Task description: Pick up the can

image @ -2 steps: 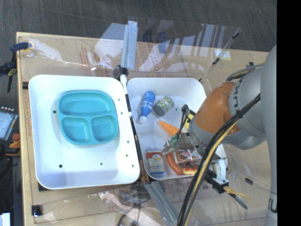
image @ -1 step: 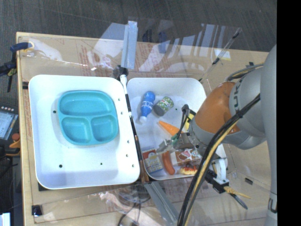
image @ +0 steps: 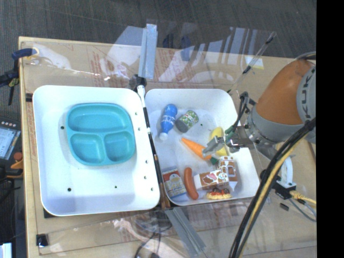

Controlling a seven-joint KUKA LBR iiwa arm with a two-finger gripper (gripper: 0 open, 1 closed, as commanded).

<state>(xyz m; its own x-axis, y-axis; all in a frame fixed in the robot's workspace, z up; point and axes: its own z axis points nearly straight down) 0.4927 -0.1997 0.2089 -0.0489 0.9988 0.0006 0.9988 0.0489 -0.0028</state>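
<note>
Can (image: 186, 120) not yet picked up; it lies on its side in the right bin (image: 223, 98).
Whether the gripper (image: 216, 145) is open or closed cannot be told; it is seen low above the carrot (image: 194, 147) and a yellow item (image: 216, 134), apart from the can, which lies beside the blue bottle (image: 167, 120). Reaching and grasping are judged left to do.

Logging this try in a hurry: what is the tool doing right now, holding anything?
Tool: over the carrot, open or closed cannot be told.
</note>
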